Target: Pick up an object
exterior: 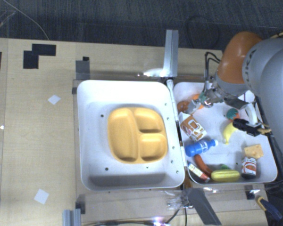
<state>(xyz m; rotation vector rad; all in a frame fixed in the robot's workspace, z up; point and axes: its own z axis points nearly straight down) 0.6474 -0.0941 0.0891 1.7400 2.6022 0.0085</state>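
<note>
A yellow tray [136, 134] is seen in the left bin [89, 102]. The right bin [269, 168] is crowded: a blue bottle [200, 147] lies just right of the tray, a carton [193, 128] above it. The hand [207, 99] is lowered near the carton.

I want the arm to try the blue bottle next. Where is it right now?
The blue bottle lies on its side in the right bin, near its left wall, just below the orange-and-white carton and above the red sausage.
</note>
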